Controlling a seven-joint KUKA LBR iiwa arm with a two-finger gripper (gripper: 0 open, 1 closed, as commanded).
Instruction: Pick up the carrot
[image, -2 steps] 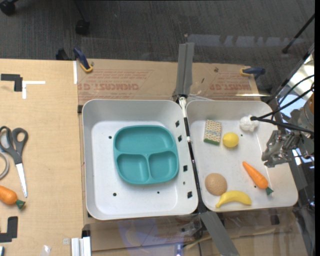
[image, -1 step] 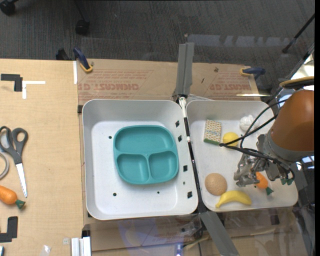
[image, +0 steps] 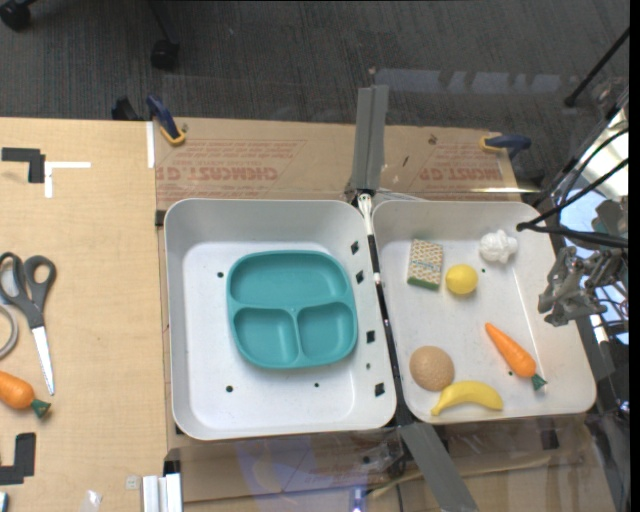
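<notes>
The task's thing, a small orange toy carrot with a green stub (image: 513, 352), lay in the right white shallow bin (image: 570, 400), near its right wall, slanting with the green end toward the near corner. It looked like a light, stiff plastic piece with a smooth and probably slippery skin; the tapered shape suggested a grip across the thicker middle, square to its length, would hold best, since the thin tip might squirt out.

Nearest in that bin lay a yellow plastic banana (image: 467, 398), just beside a tan egg-shaped ball (image: 432, 367). Farther back sat a round yellow lemon (image: 461, 280), a speckled rectangular sponge block (image: 425, 265) and a small white crumpled lump (image: 496, 246).

The left white bin (image: 190, 400) held a teal three-compartment plate (image: 293, 309) with nothing on it.

The grey metal gripper (image: 562, 298) hung over the right bin's right edge, apart from the carrot; whether it stood wide or narrow could not be told.

On the wooden bench at left lay another orange carrot (image: 17, 392) and grey-handled scissors (image: 30, 305).
</notes>
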